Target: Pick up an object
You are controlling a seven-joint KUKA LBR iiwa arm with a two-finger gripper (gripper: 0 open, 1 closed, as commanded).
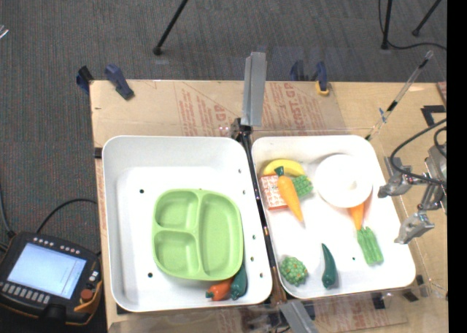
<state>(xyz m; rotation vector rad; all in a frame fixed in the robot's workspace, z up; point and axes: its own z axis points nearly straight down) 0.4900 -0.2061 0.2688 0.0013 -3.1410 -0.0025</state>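
End effector (412, 207) sits at the outer rim of the nearer bin (394, 280), above the worktop (182, 109). It's over the edge, not yet over any obj. Can't tell from this view whether it's released or clenched; the metal parts blur together. Nothing visibly in its grasp.

Task obj isn't specified, so any item will do. Closest to the end effector is the ridged green veg (370, 245), lying just inside the rim, w/ an orange carrot (356, 216) touching its upper end and partly tucked under the white plate (344, 180). A bit further in is a dark green pepper (329, 266), lying apart from its neighbours. Beyond that are a bumpy green veg (294, 271), a 2nd carrot (290, 196), a banana (284, 169) and a small red box (271, 193), these last 3 crowded together. The far bin (117, 178) holds a green divided tray (198, 234).

My judgement on doing it well:
- Go for the pepper or the ridged veg. Both are near, and the pepper has clear space on all sides.
- For the ridged veg, close across its narrow width and grip nearer the lower end, away from the carrot and plate.
- Watch the bin wall: the ridged veg is close to the rim, so one side of the grasp may hit it.
- Skip the banana/carrot/box cluster, as there's a risk of nudging 2 objs at once.
- Come down straight, then check the obj is really gripped before lifting.
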